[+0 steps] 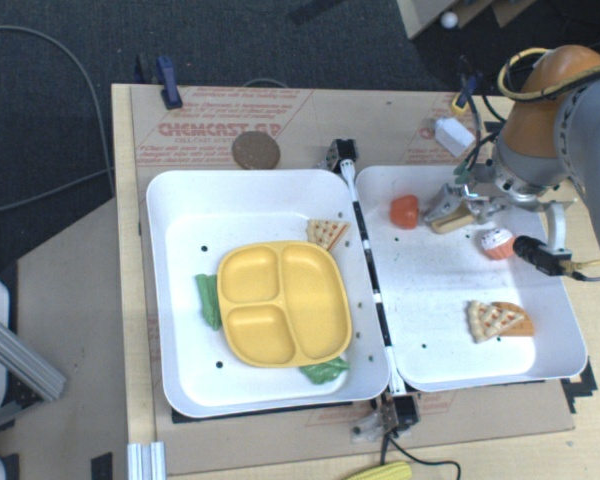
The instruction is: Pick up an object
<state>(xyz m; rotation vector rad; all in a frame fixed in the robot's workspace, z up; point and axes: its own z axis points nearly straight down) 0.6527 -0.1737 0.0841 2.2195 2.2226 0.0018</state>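
Camera view: arm comes in from the right, gripper [448, 211] down in the right bin [420, 358], at its far side. Can't tell how the gripper is set, and nothing visibly caught in it.

Right bin: a red tomato-like piece [404, 211] just left of the gripper, apart from it. A small red-and-white item [496, 243] sits near the gripper's right side. A pizza slice [497, 320] lies nearer the front right, well apart from the gripper.

Left bin [175, 268]: a yellow divided plate [283, 302] in the middle. A waffle-pattern wedge [327, 233] touches the plate's far edge. A green leafy piece [209, 300] on its left, another green piece [325, 371] at its front edge.
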